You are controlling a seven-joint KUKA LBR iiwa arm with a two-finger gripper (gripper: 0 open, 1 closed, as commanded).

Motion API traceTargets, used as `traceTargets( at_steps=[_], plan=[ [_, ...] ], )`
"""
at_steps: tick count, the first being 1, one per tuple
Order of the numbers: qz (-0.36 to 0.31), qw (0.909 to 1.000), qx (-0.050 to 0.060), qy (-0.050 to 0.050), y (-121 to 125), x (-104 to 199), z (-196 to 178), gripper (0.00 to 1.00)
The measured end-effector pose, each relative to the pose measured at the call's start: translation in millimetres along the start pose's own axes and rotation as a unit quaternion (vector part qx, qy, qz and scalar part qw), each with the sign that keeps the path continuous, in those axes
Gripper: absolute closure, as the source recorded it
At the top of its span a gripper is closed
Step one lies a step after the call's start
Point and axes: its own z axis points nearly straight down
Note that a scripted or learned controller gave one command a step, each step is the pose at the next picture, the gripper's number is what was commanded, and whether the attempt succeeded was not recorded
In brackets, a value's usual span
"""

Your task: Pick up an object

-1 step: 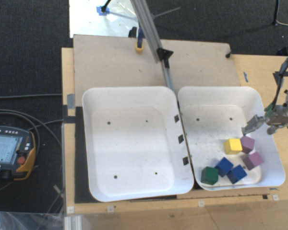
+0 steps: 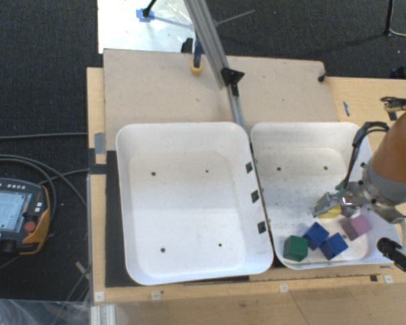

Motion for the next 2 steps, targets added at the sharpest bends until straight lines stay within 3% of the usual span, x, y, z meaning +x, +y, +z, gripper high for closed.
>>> traceTargets(
  at_steps=[1, 2],
  plan=[
    [-0.003, 1.0000, -0.002, 0.000, 6, 47, 35, 0.00],
    [-0.001, 1.0000, -0.004, -0.001, 7, 44, 23, 1.00]
  ],
)
